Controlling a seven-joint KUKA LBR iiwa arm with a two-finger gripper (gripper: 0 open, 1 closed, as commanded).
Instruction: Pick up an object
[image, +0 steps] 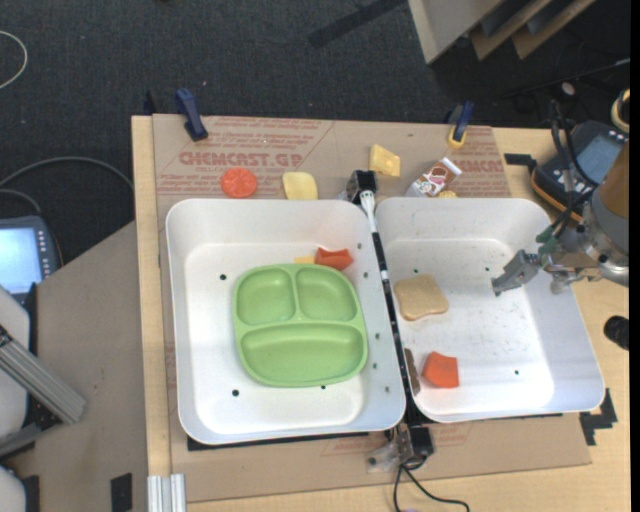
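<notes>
In the right bin (560, 395) lie a tan slice of toast (420, 297) at the left and an orange block (441, 370) near the front left. My gripper (528, 281) hangs over the right part of this bin, to the right of the toast and apart from it. It is open, with one finger (507, 277) splayed left and nothing between the fingers. The left bin (195, 330) holds a green divided plate (298, 325), with a small orange piece (334, 257) just behind it.
On the board behind the bins lie a red disc (238, 182), a pale yellow piece (299, 185), a yellow wedge (384, 159) and a small packet (433, 179). Blue clamps (190, 113) (460, 122) grip the board's far edge. The ridge (385, 300) between the bins runs front to back.
</notes>
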